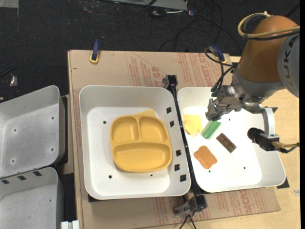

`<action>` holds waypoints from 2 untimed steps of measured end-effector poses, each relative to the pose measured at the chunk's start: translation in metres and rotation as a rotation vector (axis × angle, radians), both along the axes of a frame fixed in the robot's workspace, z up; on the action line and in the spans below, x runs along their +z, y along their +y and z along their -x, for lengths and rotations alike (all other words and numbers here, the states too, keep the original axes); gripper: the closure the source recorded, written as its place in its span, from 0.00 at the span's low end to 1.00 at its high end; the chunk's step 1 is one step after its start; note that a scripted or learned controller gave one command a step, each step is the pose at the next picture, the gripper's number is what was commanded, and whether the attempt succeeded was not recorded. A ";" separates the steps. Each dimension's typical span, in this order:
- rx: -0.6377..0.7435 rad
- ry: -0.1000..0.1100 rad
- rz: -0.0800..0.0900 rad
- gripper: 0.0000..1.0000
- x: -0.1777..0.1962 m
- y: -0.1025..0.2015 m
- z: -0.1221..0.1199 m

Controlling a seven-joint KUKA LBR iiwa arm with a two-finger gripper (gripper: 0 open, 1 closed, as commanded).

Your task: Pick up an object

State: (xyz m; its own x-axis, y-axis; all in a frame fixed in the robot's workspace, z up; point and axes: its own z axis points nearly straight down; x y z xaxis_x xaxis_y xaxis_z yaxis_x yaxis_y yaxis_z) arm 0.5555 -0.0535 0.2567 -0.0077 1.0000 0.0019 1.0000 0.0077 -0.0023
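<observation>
The green rectangular block (210, 129) lies in the right white bin (271, 175), directly beneath the hand (215, 112), long axis slanting toward lower left. Whether the hand grips it I cannot tell. Around it: one pale yellow piece (192, 124), one brown bar (226, 142), one orange slab (205, 157). One yellow divided plastic tray (141, 143) occupies the left white bin (95, 175).

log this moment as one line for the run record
arm: over right bin | gripper: above green block | nearby: yellow piece, orange piece, brown bar | left bin: yellow tray
</observation>
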 end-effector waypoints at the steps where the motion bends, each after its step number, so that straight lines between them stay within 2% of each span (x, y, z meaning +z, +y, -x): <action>1: 0.000 -0.001 0.000 1.00 0.001 0.056 0.009; 2: 0.000 -0.001 0.000 1.00 -0.004 0.102 0.011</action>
